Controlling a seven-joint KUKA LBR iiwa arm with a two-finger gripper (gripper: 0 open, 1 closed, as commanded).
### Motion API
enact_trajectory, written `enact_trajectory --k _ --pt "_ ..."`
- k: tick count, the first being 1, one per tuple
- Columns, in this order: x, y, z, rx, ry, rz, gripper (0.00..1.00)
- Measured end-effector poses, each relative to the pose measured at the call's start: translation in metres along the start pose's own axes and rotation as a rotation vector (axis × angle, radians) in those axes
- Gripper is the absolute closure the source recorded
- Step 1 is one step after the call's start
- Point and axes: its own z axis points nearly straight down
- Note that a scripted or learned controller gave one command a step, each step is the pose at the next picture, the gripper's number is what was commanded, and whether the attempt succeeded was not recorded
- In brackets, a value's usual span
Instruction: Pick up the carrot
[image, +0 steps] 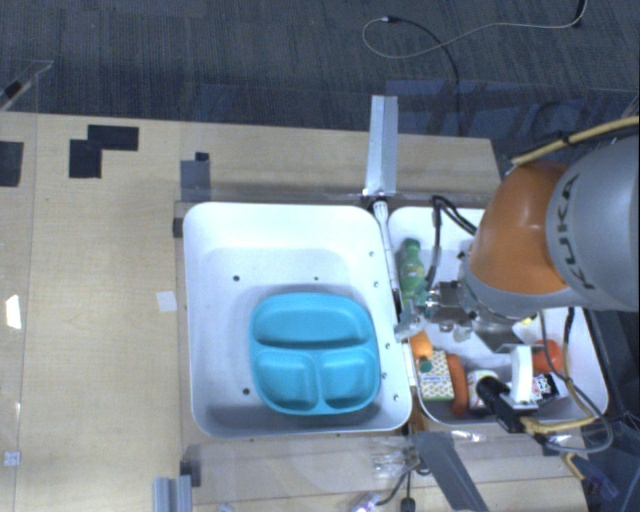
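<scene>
Nearest to you, the pale wooden bench (90, 400) carries two white bins side by side. Take the blue divided plate (315, 350) as your reference. It lies flat toward the near end of the left bin (215, 300), with its two small compartments on the near side and its long one on the far side.

Look to the view's right of the plate, past the wall between the bins. The carrot (458, 385) lies flat in the near part of the right bin (415, 225), its length running roughly near to far. A small patterned box (433, 378) lies between the plate and the carrot, just beside the carrot. A small orange item (422, 347) sits just beyond the box. Farther right of the plate than the carrot, a red-orange item (548, 355) is partly hidden by the robot.

The gripper (432, 312) hangs level with the plate's far rim, close to the wall between the bins and apart from the carrot. You cannot tell whether it is open or closed. Beyond the plate's far right corner, a green bottle (409, 265) lies along the same wall.
</scene>
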Motion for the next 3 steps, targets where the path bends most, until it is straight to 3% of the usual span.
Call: enact_trajectory --k 2,3 --pt "0.006 0.000 0.000 0.001 0.000 0.026 0.00" --pt "0.007 0.001 -0.010 -0.003 0.002 0.024 1.00"
